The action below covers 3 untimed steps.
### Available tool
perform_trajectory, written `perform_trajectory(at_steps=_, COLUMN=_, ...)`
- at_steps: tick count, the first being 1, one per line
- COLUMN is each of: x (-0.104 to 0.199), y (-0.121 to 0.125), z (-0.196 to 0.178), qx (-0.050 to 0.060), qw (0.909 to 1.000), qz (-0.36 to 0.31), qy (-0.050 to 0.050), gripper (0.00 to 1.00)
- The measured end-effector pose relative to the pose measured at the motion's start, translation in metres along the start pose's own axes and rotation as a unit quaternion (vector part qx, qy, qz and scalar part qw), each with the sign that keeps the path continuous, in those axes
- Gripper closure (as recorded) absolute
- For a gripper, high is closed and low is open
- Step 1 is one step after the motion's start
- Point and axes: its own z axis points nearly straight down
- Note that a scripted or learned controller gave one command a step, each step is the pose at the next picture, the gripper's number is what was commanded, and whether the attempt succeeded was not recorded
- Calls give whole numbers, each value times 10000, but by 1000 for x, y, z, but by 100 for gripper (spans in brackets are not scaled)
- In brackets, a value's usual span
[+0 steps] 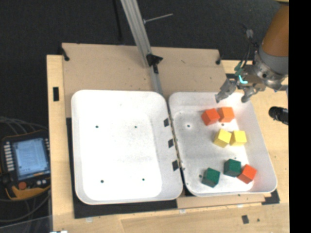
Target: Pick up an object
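The right bin [194, 178] holds several small blocks. Two orange blocks [217, 115] sit side by side near its far edge, two yellow blocks [230, 138] lie just in front of them, and two green blocks [232, 167] with an orange-red block [247, 173] lie near the front right corner. My gripper [235, 92] hangs above the bin's far right rim, just beyond the orange pair. Its two fingers are spread apart with nothing between them.
The left bin [121, 144] lies beside the right one, joined at a hinged middle edge. A slanted metal pole [138, 28] rises from behind the bins. A tablet-like pendant [26, 159] sits off the bench at the far left.
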Motion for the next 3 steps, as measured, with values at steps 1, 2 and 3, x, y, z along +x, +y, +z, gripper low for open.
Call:
perform_trajectory(at_steps=1, x=0, y=1, z=-2, qx=-19, qw=10000, qz=-7, qy=-9, gripper=0)
perform_trajectory(at_steps=2, x=-1, y=-4, z=60, qx=10, qw=10000, qz=19, qy=-17, gripper=0)
perform_trajectory(at_steps=3, x=1, y=-14, z=111, qx=8, qw=10000, qz=23, qy=-17, gripper=0)
